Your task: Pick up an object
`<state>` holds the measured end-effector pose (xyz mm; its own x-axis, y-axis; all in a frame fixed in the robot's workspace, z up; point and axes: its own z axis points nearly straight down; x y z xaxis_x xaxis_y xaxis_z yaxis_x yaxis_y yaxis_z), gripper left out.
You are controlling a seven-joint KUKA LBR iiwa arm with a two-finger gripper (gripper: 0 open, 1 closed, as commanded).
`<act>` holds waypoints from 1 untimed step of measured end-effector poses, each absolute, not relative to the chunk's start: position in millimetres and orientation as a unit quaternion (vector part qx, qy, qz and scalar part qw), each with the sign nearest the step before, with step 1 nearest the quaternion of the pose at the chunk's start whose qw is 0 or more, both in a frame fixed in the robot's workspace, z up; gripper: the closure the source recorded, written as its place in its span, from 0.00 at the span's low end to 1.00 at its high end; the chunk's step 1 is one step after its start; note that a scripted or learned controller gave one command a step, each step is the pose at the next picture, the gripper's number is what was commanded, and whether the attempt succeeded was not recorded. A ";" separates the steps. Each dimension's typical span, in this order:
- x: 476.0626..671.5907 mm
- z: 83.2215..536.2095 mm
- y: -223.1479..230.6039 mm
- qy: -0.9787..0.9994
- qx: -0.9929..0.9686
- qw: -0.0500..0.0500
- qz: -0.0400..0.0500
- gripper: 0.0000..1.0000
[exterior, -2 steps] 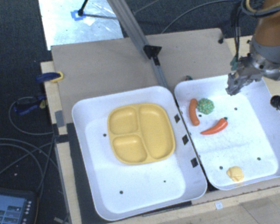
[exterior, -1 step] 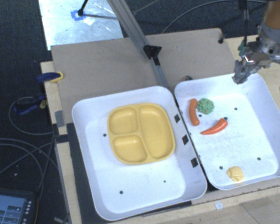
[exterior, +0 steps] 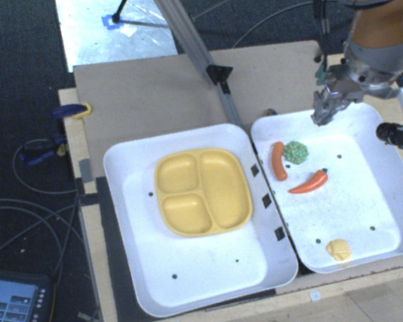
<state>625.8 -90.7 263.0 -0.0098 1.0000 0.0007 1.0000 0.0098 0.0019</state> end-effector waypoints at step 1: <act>614.9 257.7 -47.2 0.711 0.704 0.000 0.001 1.00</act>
